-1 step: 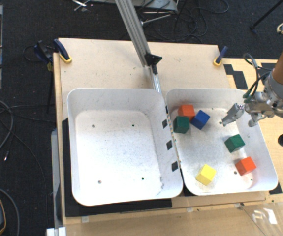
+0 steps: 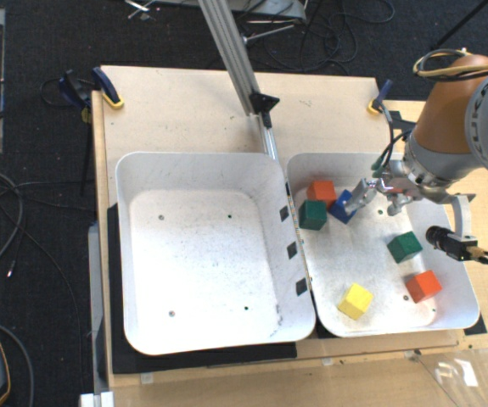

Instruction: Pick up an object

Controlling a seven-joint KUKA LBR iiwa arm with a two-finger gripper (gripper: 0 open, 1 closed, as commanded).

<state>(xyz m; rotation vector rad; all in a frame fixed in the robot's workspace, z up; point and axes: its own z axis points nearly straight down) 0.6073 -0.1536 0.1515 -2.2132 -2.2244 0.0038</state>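
The right bin (image 2: 447, 316) holds several small blocks. At its far left lie an orange block (image 2: 320, 191), a green block (image 2: 312, 215) and a blue block (image 2: 342, 208), close together. A second green block (image 2: 404, 247) sits mid-right, a red-orange block (image 2: 423, 285) near the front right, and a yellow block (image 2: 356, 300) at the front. My gripper (image 2: 356, 199) reaches in from the right and its tip sits right against the blue block's right side, low in the bin. Whether the blue block is gripped is unclear.
The left bin (image 2: 142, 227) lies beside the right one, their rims meeting in the middle. A slanted metal pole (image 2: 231, 45) rises from the bench behind the bins. Clamps sit at the bench's far corners.
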